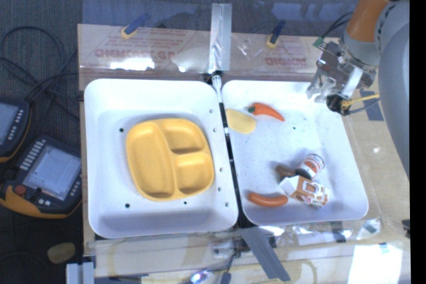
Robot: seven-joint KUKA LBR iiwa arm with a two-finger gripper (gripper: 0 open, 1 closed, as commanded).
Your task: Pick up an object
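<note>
My gripper (321, 94) hangs over the far right corner of the right bin (346, 143), open, with nothing between its fingers. Below and left of it, on the bin floor, lies an orange-red pepper (266, 112) beside a pale yellow piece (239, 121) at the bin's left wall. Toward the near right lie a small red-and-white can (313, 164), a brown piece (287, 171), a white-and-orange packet (310, 193) and a red sausage (267, 199). All of them rest apart from the gripper.
The left bin (100, 143) holds a yellow divided plate (171, 156). A metal strip (220, 30) stands behind the seam between the bins. Handheld control pendants (40, 173) lie on the floor at far left.
</note>
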